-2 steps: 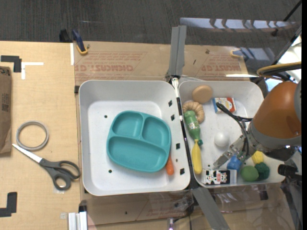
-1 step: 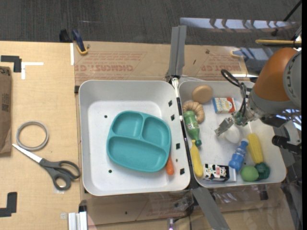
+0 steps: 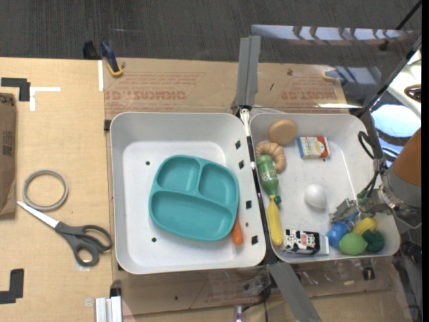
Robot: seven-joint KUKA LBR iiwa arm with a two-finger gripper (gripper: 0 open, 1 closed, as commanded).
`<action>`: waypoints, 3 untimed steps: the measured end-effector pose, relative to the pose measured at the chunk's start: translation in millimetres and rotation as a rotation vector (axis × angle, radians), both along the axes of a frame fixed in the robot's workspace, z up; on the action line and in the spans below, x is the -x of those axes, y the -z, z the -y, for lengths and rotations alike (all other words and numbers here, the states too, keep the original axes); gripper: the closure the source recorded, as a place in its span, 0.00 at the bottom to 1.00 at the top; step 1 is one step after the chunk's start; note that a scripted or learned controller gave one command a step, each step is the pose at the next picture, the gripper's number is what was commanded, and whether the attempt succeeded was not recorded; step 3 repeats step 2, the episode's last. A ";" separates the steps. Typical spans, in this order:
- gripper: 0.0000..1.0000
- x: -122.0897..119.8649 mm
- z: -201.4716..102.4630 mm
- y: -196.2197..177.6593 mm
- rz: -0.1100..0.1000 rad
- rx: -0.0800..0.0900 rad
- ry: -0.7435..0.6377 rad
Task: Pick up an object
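Low in the right bin (image 3: 348, 129), the pincer (image 3: 350, 210) sits among a blue ball (image 3: 337, 234), a yellow toy (image 3: 365, 225) and a green ball (image 3: 353, 245); whether it grips anything I cannot tell, perhaps touching the blue ball

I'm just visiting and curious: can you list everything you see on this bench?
Divided plate: one, teal, left bin.
Carrot-like piece: one, orange, by the plate's lower right edge.
Right bin: white, holds the small items.
Egg-like ball: one, white, mid right bin.
Small box: one, white and red, upper right bin.
Bottle: one, green, right bin's left side.
Scissors: one pair, grey-handled, bench left.
Tape roll: one, grey, above the scissors.
Gripper: one, over the right bin's lower right corner.
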State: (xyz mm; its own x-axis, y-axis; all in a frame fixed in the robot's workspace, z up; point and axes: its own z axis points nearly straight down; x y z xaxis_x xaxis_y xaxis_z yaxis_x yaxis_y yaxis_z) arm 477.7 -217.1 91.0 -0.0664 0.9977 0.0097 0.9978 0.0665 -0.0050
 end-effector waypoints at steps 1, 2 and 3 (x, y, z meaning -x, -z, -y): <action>1.00 -3.5 0.3 -10.3 0.009 0.006 -0.004; 1.00 -0.4 -90.9 -123.9 0.003 0.011 0.216; 1.00 -0.4 -90.9 -123.9 0.003 0.011 0.216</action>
